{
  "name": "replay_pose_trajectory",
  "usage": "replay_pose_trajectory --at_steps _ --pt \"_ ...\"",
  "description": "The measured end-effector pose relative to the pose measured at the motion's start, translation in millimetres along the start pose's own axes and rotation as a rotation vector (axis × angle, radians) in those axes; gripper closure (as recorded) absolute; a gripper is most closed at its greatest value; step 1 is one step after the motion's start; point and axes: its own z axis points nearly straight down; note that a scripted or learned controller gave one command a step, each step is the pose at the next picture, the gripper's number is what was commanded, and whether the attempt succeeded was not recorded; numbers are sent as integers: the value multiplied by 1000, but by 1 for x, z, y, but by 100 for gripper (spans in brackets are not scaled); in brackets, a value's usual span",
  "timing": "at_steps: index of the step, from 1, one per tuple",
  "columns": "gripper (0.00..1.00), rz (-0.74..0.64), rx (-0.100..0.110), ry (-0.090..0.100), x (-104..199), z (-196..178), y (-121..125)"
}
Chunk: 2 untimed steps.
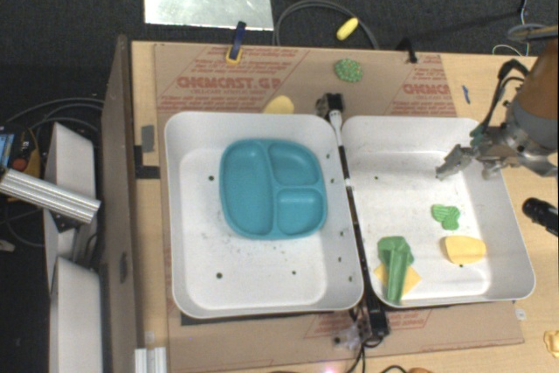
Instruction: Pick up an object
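Grey gripper (470, 162), jaws spread apart with nothing between them, stands over the upper right part of the right bin (384, 144), the arm entering from the right.

Nearest candidate: small green piece (445, 216), lying on the bin floor below the gripper and apart from it. Just beyond it, towards the near edge, a yellow piece (464, 250). Near the front left corner of the same bin, a larger green object (396, 265) lies across a yellow slice (409, 279), touching it.

Judgement: the approach step is in hand, no grasp made. To do it well, centre the fingers over one isolated item, the small green piece being best placed, descend squarely, and close only once it sits between them.

Left bin (188, 188) holds a blue divided plate (272, 189), its compartments bare
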Motion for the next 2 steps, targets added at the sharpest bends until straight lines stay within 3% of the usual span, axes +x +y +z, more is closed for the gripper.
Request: replay_pose_trajectory --at_steps 1,2 --pt "0 4 3 0 -19 105 -25" --pt "100 1 -3 -1 -18 90 -22"
